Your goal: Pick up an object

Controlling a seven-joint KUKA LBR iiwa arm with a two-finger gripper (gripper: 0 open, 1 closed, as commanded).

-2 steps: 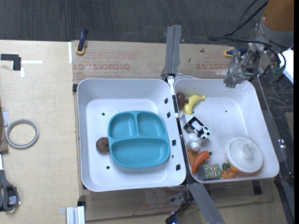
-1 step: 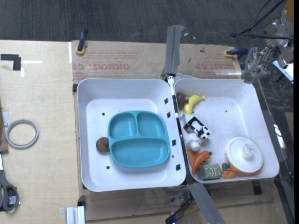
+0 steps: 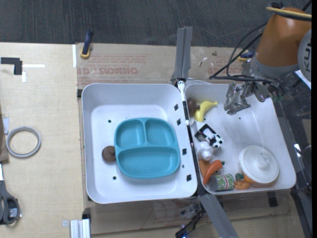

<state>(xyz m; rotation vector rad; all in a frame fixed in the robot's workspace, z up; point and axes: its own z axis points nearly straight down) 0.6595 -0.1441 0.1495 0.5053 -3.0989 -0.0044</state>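
My gripper (image 3: 236,104) hangs over the back of the right bin (image 3: 278,128), with nothing seen between its fingers. A yellow banana (image 3: 204,108) lies just to its left near the bin's back left corner. Along the left wall lie a black and white toy (image 3: 208,135), a white figure (image 3: 205,152), an orange carrot (image 3: 212,169) and a small green can (image 3: 224,182). A white lidded bowl (image 3: 258,164) sits at the front right, with a small orange piece (image 3: 242,184) at its front edge.
The left bin (image 3: 94,133) holds a teal divided plate (image 3: 147,148) and a small brown round object (image 3: 108,153) by the plate's left edge. On the bench at left lie a grey tape ring (image 3: 22,142) and scissors (image 3: 9,208). Cables (image 3: 237,58) trail behind the arm.
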